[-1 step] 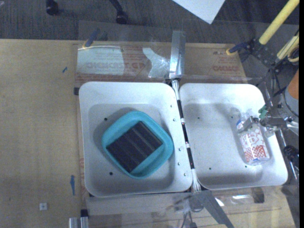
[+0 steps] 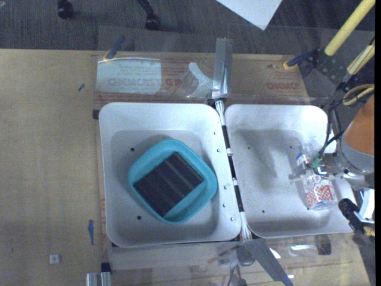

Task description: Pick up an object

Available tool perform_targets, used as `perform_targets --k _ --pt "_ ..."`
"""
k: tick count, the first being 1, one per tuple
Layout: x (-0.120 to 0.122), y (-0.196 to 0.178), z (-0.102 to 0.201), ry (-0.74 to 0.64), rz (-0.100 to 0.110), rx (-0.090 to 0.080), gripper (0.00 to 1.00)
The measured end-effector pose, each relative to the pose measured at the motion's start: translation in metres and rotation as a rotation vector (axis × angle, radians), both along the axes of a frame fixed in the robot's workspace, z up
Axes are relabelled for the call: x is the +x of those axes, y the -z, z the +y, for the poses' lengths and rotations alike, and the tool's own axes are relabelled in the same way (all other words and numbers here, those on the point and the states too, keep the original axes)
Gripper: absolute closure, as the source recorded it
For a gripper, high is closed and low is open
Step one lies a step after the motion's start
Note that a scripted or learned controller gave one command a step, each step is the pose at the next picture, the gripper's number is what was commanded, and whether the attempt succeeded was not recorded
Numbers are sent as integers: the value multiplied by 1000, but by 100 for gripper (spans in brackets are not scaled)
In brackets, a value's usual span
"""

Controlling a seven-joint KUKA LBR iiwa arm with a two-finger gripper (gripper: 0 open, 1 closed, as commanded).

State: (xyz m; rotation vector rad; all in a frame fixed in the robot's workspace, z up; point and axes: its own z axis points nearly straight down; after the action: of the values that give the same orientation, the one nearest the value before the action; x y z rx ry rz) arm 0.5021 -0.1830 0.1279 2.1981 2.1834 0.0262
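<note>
We see the gripper (image 2: 306,170) low over the right bin (image 2: 262,219), close to its right wall, with a clear packet (image 2: 318,192) printed in red lying right at or just under it; whether that packet is actually pinched we cannot tell, as the view blurs there. In our judgement the main risk is a lift that comes up bare: thin, slick wrap can slide out or be caught by only a corner, and the nearby wall leaves little room to square up. The teal tray (image 2: 172,179) sits well apart in the left bin (image 2: 119,124), so we expect no trouble from it.
</note>
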Motion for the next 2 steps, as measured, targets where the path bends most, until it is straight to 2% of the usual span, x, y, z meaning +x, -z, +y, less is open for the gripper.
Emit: perform_targets --k 1,2 --pt "14 10 -16 -56 -25 -16 0" --pt "16 38 -14 -57 30 11 0"
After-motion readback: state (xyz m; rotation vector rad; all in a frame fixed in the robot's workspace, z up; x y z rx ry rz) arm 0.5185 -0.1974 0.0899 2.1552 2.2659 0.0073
